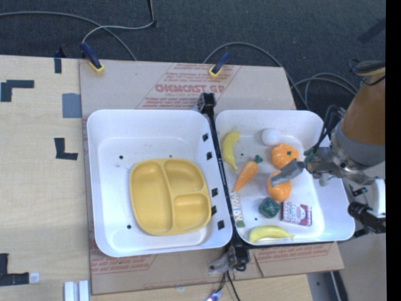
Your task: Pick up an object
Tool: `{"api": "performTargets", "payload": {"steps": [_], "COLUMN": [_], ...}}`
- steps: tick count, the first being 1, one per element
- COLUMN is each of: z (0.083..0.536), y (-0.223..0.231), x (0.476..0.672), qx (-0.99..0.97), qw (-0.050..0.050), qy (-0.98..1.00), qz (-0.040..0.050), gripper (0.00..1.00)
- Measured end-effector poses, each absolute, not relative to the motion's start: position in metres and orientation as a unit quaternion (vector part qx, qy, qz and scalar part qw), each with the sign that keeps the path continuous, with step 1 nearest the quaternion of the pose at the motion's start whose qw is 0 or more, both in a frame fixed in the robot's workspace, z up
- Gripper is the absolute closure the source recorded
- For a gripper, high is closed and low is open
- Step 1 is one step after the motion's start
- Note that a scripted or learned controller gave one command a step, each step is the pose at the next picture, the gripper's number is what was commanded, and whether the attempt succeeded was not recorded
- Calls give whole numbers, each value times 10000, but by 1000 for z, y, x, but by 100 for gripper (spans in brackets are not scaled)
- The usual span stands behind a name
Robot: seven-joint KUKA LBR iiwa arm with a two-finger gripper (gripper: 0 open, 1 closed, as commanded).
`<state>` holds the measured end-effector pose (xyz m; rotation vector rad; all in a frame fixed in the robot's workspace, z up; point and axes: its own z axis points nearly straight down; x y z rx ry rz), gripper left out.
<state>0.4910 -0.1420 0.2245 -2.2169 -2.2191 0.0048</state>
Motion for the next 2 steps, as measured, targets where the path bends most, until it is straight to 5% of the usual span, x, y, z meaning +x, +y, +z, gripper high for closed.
{"api": "performTargets", "payload": {"steps": [1,2], "z": [86,94], "y": [-152,-154], "x": [525,525], "qx": [-7069,-7071], "qw": [25,20], "qy": [-7073,-7071], "qz": [10,21], "gripper": [0,100]}}
